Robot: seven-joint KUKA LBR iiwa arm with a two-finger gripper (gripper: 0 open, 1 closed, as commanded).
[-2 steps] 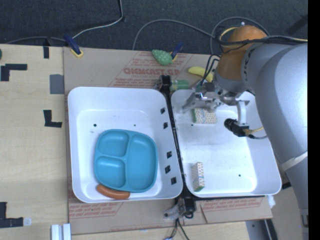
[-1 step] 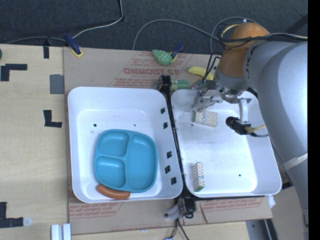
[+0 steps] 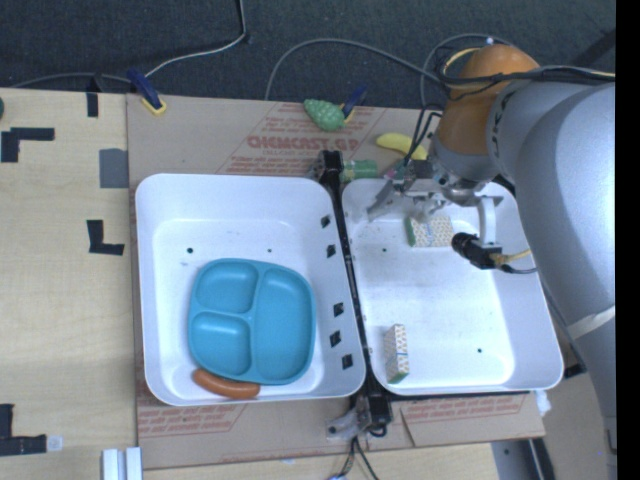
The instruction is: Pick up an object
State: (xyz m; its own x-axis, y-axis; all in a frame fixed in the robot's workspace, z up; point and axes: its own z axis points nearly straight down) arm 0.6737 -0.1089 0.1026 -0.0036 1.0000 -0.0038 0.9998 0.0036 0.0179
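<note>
You see the bench (image 3: 60, 298) as pale wood on the left, marked with black tape pieces, and a brown cardboard sheet (image 3: 270, 148) with red print lies under both bins. Beyond the far edge runs dark carpet (image 3: 150, 8) crossed by thin cables. The grey arm (image 3: 570, 198) fills the right side, its orange band (image 3: 480, 98) sitting above the far part of the right bin (image 3: 500, 368).

The left bin (image 3: 170, 208) holds a blue divided plate (image 3: 252, 320) toward its near side, with an orange sausage-shaped piece (image 3: 226, 384) touching the plate's near rim.

In the right bin, the hand (image 3: 405, 193) hangs low at the far-left corner. You cannot tell from this angle whether it is spread or pressed together, and nothing shows plainly between its tips. A small patterned block (image 3: 430, 232) lies just beside it on the near side. A second patterned box (image 3: 397, 351) lies by the bin's near-left wall, well apart from the hand.

On the cardboard beyond the bins you find a green lumpy toy (image 3: 325, 114) and a yellow piece (image 3: 400, 144), partly hidden by the wrist.
</note>
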